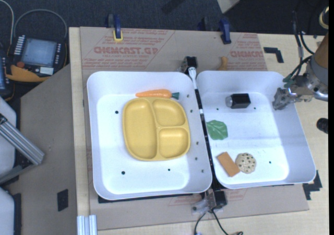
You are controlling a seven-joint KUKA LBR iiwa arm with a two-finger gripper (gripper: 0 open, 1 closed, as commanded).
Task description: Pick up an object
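Nothing is lifted yet, so this reads as the approach step, with the target not yet settled. Nearest candidate is the small black and silver rectangular block [239, 101], lying in the upper middle of the right-hand shallow white bin [292, 140]. Below and left of the block sits a crumpled green leaf-shaped piece [217, 129]. Further down from the block, near the bin's front wall, an orange rectangular wafer [226, 163] lies just beside a round speckled cookie [245, 163]. Right of the block, over the bin's right rim, hangs the end effector [284, 98] on the grey arm; whether it is spread or closed, I cannot tell, and nothing is visibly in it. The next move, by my judgement, calls for a sweep leftward over the block, then a straight drop and a clean close.
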